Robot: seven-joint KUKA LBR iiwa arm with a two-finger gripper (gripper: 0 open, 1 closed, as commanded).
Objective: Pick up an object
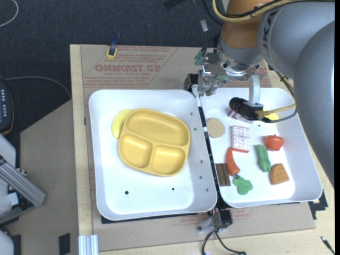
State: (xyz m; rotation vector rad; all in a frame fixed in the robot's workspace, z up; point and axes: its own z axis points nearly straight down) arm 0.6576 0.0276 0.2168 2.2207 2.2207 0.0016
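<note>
My gripper (205,85) hangs below the orange band, over the back end of the rim where the two bins meet, and nothing shows in its grasp. The right bin (297,187) holds small toy foods: a tan round disc (215,127), a white and red packet (240,138), a red tomato (274,142), a green pickle (262,157), an orange-red piece (232,161), a brown bar (222,174), green broccoli (243,185) and a brown waffle piece (279,173). The disc lies nearest the gripper, a little in front of it.
The left bin (106,195) holds a yellow divided tray (154,141) with a yellow piece (119,122) poking out from under its left side. A black part with a yellow cable (245,108) hangs over the back of the right bin. The grey arm covers the upper right.
</note>
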